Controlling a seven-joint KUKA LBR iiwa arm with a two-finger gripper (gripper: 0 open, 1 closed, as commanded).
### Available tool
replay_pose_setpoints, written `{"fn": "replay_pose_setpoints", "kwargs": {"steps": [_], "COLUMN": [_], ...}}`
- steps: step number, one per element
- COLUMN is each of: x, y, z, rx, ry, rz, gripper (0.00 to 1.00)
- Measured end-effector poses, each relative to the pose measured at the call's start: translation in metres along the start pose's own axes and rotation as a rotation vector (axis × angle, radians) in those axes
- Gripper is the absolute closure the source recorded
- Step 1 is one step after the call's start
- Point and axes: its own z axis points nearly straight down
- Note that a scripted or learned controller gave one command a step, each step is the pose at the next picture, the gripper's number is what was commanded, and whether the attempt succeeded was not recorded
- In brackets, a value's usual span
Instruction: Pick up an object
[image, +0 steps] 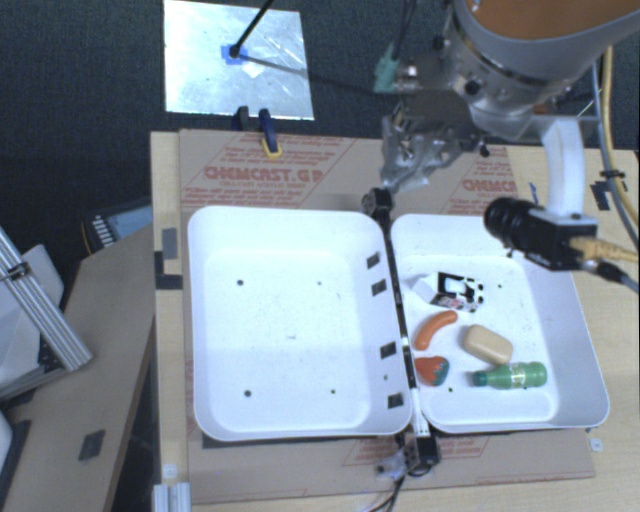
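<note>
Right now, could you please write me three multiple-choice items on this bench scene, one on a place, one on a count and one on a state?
1. Which bin holds the objects?
A. left white bin
B. right white bin
C. both

2. How many objects lie there?
A. two
B. five
C. eight

3. How does the green plastic bottle sit?
A. lying on its side
B. standing upright
C. hanging from the arm

Key: 1 B, all the things lie inside the right white bin. 2 B, the black-and-white patterned piece, orange sausage-shaped toy, tan rounded block, red and green rounded toy and green plastic bottle. 3 A, its length runs along the bin floor.
</note>
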Motion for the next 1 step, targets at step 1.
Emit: {"fn": "replay_pose_setpoints", "kwargs": {"steps": [1], "x": [-0.0001], "y": [0.0005], "z": [-0.0111], "rx": [-0.002], "ry": [0.001], "rz": [-0.004], "gripper": [1.00]}}
